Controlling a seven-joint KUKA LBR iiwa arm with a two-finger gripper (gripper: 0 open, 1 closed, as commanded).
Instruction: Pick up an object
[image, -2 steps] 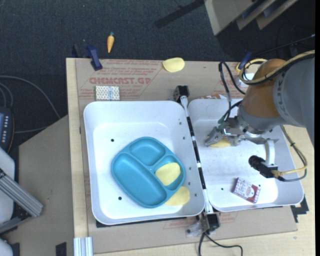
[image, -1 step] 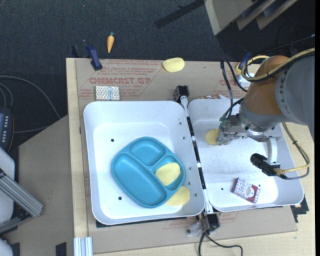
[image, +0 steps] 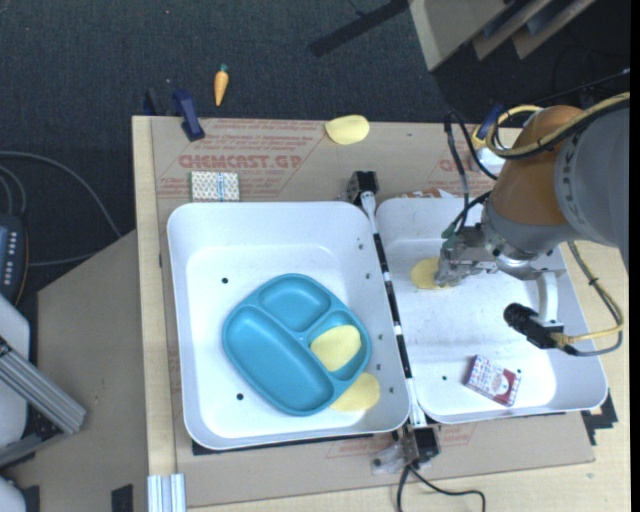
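My gripper (image: 449, 272) is low in the right bin (image: 440, 340), at its upper left part, right over a pale yellow flat object (image: 426, 274) that shows at its left side. The arm with its orange band comes in from the upper right. A small red and white packet (image: 492, 380) lies near the right bin's front. In the left bin (image: 200, 290) sits a blue divided plate (image: 285, 342) with a yellow piece (image: 337, 345) in one compartment, and another yellow piece (image: 357, 393) lies by the plate's lower right edge.
On the cardboard behind the bins lie a yellow piece (image: 347, 129), a patterned packet (image: 215, 185) and a blue clip (image: 186, 114). A small carrot toy (image: 221, 85) rests on the dark floor. A black cable fitting (image: 530, 325) hangs from the arm over the right bin.
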